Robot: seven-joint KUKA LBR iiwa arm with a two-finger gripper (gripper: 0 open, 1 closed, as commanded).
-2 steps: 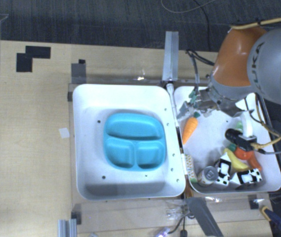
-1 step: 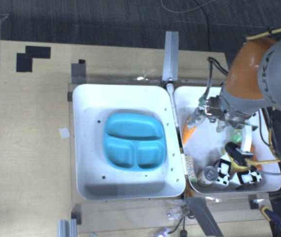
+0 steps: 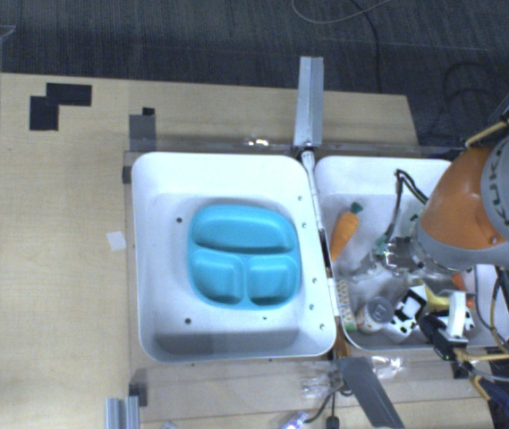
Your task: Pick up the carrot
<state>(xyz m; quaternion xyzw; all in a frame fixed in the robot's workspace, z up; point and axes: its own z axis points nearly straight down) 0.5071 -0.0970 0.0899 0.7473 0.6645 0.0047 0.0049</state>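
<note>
The small orange carrot with a green stem end [image 3: 345,229] lies on the floor of the right white bin [image 3: 370,170], near its left wall, apparently tilted with the green tip pointing up-right.

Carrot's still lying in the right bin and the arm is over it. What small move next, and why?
Probably shift the gripper toward the bin's left wall, over the carrot, before descending. The carrot lies apart from the gripper, beside the divider in the right bin, not between the fingers, so descending here would likely miss it.
</note>
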